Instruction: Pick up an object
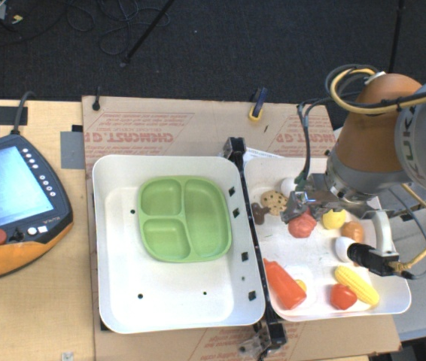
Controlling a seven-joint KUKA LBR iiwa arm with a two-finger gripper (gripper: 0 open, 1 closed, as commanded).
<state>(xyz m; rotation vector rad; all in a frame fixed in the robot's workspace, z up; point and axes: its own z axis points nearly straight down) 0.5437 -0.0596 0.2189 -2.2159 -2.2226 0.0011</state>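
Gripper (300, 205): finger state cannot be told; red toy (302, 226) just below, cookie (274, 200) beside, yellow piece (334, 219) opposite.

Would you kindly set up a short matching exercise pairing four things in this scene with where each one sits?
Things:
1. green divided plate
2. cookie
3. corn cob
4. handheld control pad

Places:
A. right bin, near corner
B. on the bench, left of both bins
C. left bin
D. right bin, close to the divider

Pairs: 1-C, 2-D, 3-A, 4-B
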